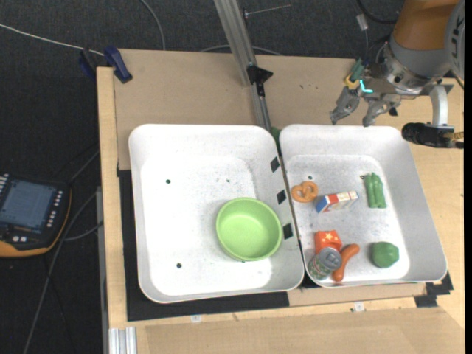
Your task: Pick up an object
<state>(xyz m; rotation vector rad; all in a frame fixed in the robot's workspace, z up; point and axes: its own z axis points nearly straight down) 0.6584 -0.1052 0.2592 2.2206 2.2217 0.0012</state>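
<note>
Right bin holds: pretzel, small red-white-blue carton lying flat, green pods far right. Near edge: orange block, tin can, orange sausage, green lump. Left bin: green bowl, upright.

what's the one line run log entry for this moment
gripper: open, holding nothing, above far rim of right bin | green bowl: in left bin | pick: not started

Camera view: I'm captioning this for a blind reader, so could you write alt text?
The gripper hangs open above the bench, beyond the right bin, holding nothing. That bin holds small toy foods, among them a pretzel; the left bin holds a green bowl.
</note>
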